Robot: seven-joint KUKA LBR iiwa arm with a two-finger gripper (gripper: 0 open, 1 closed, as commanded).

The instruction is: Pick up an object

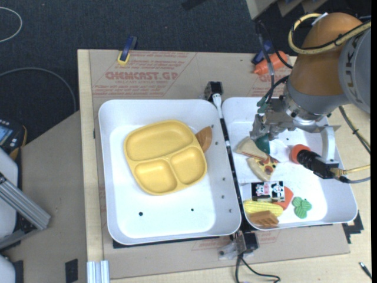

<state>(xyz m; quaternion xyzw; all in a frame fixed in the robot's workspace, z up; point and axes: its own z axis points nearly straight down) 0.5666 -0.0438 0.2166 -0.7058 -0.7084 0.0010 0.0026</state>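
My gripper (263, 135) hangs low over the back left of the right bin (336, 208). A small teal piece (263, 144) shows right under it; whether it is held I cannot tell. Just in front lie a tan sandwich wedge (250, 148) and a pizza slice (262, 167). Nearer the front sit a black-and-white block (268, 190), a yellow corn cob (262, 207), a brown piece (265, 219), a red piece (287, 197) and a green leaf (302, 207). An orange-red piece (298, 152) lies to the gripper's right.
The left bin (118, 205) holds a yellow divided plate (165, 156) with a brown cookie-like piece (204, 138) at its right edge. The wall between the bins runs just left of the gripper. Clamps sit at the bench edges.
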